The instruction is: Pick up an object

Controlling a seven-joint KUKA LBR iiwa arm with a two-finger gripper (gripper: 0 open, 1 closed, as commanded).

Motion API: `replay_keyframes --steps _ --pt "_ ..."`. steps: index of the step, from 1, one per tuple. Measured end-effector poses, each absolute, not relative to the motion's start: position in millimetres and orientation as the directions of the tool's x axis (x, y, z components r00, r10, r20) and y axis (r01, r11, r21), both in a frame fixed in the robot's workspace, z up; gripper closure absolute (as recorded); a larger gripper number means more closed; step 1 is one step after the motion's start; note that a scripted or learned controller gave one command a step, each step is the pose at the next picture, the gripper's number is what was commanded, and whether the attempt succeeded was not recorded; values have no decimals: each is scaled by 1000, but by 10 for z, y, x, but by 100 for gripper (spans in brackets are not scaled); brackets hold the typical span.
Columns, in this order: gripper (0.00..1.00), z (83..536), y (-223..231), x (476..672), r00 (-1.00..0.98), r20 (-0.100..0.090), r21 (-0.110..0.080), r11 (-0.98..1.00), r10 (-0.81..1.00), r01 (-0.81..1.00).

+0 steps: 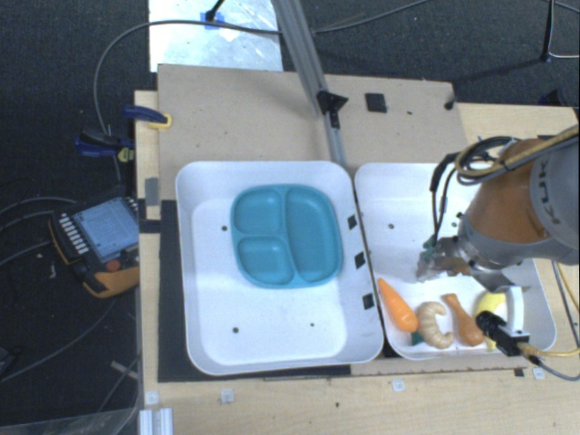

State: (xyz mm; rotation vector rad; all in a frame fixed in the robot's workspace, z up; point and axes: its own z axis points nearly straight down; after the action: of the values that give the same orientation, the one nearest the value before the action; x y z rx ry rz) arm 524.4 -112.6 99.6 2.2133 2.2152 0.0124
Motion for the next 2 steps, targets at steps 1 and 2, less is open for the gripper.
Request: replay_keyframes --steps 1,2 --pt "100 1448 -1151 5319 -4 -1 5 4 1000 1000" --pt "100 2049 -1068 5358 -6 -1 8 6 1000 1000"
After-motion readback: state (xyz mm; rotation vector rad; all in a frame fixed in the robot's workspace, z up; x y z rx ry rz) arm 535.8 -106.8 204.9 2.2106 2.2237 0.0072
